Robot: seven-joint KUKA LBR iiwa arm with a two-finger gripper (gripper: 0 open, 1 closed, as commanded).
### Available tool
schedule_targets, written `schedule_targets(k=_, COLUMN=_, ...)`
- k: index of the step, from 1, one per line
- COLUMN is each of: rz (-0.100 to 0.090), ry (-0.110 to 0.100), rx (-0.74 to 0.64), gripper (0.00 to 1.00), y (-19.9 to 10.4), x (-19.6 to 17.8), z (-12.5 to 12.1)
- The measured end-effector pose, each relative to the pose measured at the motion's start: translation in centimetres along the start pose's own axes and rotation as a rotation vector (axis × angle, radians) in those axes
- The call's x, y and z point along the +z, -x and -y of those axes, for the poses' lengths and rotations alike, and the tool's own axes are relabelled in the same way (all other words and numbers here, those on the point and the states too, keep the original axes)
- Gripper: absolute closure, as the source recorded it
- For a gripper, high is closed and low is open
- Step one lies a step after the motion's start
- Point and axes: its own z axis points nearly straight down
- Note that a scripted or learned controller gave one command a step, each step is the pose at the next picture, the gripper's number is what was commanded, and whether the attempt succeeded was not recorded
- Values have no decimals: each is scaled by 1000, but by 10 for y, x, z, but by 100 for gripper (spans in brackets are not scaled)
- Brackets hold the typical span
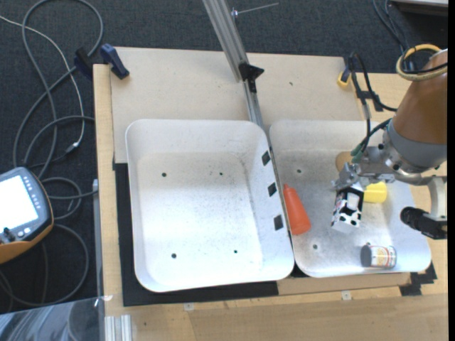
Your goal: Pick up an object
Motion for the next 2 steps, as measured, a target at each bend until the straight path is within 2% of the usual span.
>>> schedule_targets(k=1, rz=-5, ry=-9, rx=-4, gripper=100, y=-52, x=3, z=4)
schedule_targets(k=2, rz=-4, ry=-5, rx=-5, gripper=100, y=-102, x=-18, z=12)
